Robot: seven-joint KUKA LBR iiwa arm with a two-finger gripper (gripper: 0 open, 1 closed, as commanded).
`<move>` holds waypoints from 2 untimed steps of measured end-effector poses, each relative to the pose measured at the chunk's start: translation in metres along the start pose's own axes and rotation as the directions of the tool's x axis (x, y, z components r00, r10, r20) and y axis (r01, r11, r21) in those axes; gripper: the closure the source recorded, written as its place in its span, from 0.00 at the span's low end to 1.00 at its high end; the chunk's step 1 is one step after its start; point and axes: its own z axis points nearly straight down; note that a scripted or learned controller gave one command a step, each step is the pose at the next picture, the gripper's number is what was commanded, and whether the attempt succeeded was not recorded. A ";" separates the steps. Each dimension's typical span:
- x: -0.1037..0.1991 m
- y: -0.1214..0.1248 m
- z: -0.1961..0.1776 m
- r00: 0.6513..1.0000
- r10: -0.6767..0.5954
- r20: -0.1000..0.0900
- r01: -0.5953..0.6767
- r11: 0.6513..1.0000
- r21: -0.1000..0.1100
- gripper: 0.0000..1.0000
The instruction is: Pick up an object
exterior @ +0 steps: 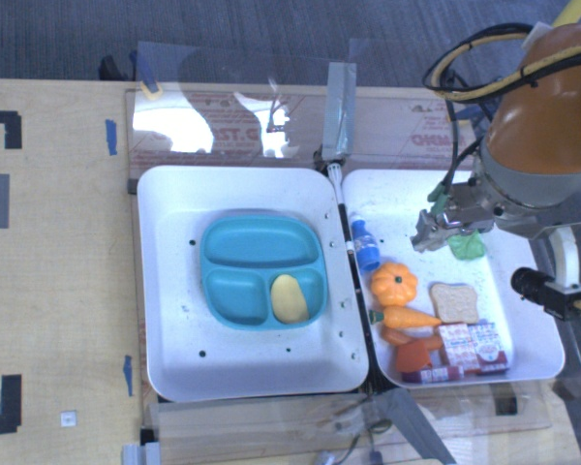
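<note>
Two shallow white bins sit side by side on a wooden bench, seen from above at a slant. At the centre of the frame, the left bin (165,289) holds a blue divided tray (242,260) with a pale yellow lemon-shaped piece (290,298) lying in its lower right compartment. At right, the right bin (537,356) carries a cluster of toy foods along its left and lower part: a small blue bottle (365,245) near the dividing wall, an orange pumpkin (394,284) just below it, a carrot (412,318) under that, a slice of bread (454,303) beside the carrot, a red piece (413,358) and a printed red-and-white packet (473,347) at the bottom. The grey arm with its orange band (547,114) reaches in from the upper right, its gripper (441,229) low over the upper middle of the right bin. A green object (468,247) lies just beside the gripper, at its lower right, partly hidden by it. Whether the gripper is apart, together or clamped on the green object cannot be told from this angle.
</note>
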 end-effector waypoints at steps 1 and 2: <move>-0.002 -0.002 0.003 1.000 0.003 0.001 -0.003 1.000 0.009 0.00; 0.050 0.038 -0.098 0.981 0.192 0.002 -0.192 0.981 0.004 0.00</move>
